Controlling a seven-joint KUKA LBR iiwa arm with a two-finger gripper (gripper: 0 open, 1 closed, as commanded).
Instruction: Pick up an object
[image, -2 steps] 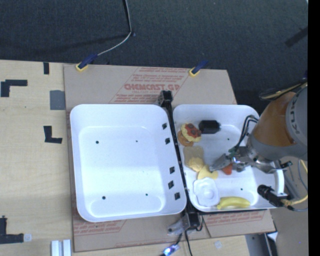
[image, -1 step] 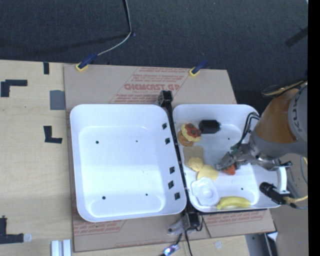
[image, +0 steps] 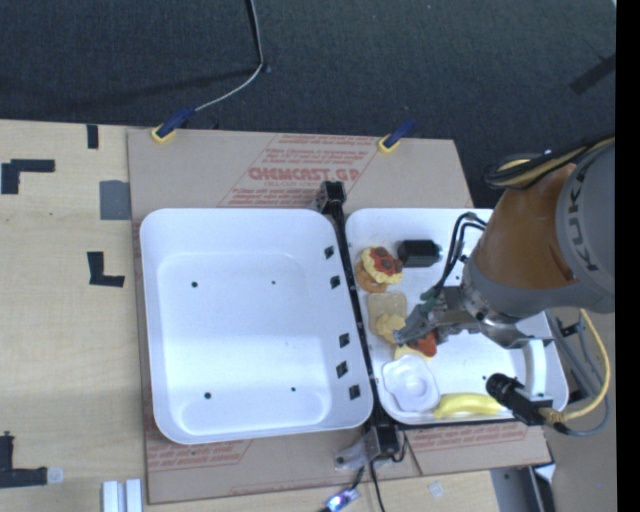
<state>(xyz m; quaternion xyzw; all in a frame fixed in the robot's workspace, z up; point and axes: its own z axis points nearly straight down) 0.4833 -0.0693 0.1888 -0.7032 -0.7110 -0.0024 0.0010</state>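
My gripper (image: 418, 330) hangs low over the middle of the right bin (image: 470, 375), its tip among the objects there. Right beside the tip lie a small red piece (image: 428, 347) and a tan lump (image: 388, 322). A toy burger with red and yellow parts (image: 380, 266) sits near the bin's far left side. A black block (image: 418, 252) lies just right of it. A white cup-like object (image: 410, 382) and a yellow banana (image: 468, 405) rest by the near edge. The arm hides whether anything sits between the gripper's tips.
The left bin (image: 240, 320) lies next to the right one, with a black divider (image: 342, 290) between them. Both stand on a cardboard sheet (image: 300, 170). A black cable (image: 258, 60) runs across the dark floor behind.
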